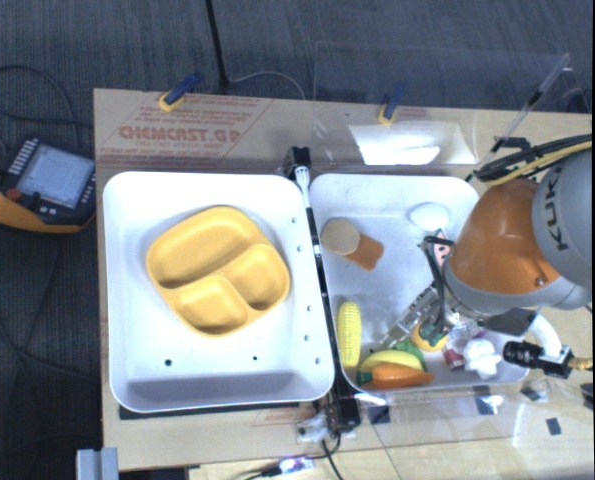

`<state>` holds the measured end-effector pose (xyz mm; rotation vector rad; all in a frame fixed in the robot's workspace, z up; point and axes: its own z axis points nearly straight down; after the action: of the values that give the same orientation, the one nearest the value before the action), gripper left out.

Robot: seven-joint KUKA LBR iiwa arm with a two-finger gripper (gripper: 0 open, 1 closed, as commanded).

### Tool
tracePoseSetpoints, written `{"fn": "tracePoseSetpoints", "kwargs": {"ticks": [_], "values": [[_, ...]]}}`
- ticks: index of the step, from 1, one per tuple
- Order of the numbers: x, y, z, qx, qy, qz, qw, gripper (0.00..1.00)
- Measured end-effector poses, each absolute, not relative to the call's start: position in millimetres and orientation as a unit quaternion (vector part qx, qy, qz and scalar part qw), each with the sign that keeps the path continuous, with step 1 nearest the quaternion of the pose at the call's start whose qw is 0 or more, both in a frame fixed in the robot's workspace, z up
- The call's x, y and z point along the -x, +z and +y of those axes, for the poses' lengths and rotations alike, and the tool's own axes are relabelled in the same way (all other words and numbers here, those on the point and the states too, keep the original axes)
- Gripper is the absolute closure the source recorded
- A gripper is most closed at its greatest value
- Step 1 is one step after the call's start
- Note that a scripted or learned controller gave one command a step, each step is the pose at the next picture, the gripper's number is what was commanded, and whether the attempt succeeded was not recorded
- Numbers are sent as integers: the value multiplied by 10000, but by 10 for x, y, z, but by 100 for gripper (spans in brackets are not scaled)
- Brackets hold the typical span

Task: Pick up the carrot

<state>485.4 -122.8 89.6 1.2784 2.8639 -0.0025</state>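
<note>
tool (429,320): low in the right bin, under the orange wrist band; arm body covers most of it, so can't tell if it's apart, together or clamped on anything.
carrot (398,375): just beside the tool, on its near-camera side, flat against the bin's front wall; orange, w/ a green end tucked next to it. Nothing shows it in the tool. Prob. hard to grab bc it's wedged at the wall.
corn (349,332): left of tool, upright-ish along the divider side.
white bits (480,353): right of tool, under the arm; too cluttered to name.
cup (354,242): farther from tool, toward the back-left of the same bin, lying on its side.
right bin (387,193): holds all the above.
yellow tray (217,268): well apart, in the left bin (137,208).
desk (177,128): carries both bins.
</note>
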Motion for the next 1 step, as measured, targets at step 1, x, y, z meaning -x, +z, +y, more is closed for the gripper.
{"fn": "tracePoseSetpoints", "kwargs": {"ticks": [1], "values": [[-4861,993,-1225,-4081,-3,9129,34,100]]}}
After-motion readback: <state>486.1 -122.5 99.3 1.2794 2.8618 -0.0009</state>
